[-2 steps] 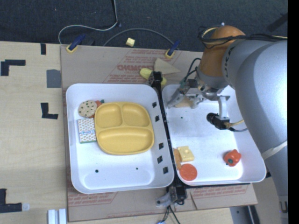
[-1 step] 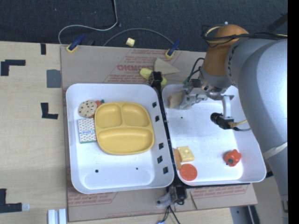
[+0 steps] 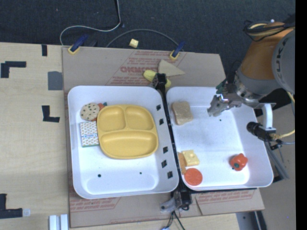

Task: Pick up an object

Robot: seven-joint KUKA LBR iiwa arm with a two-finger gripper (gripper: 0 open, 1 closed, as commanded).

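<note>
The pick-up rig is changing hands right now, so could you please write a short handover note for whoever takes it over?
Gripper: above the far side of the right bin, nothing visible between its fingers.
Right bin: bread slice, cheese piece, orange disc, red pepper.
Left bin: yellow tray, cookie, small box.
Done: nothing picked up yet.
Left: choose an object, grasp and lift it; the bread slice lies nearest the gripper.

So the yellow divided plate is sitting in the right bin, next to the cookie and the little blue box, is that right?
Not quite. The camera view shows the yellow divided plate in the left bin, not the right one. The rest holds: it sits next to the cookie and the little blue box.
</note>
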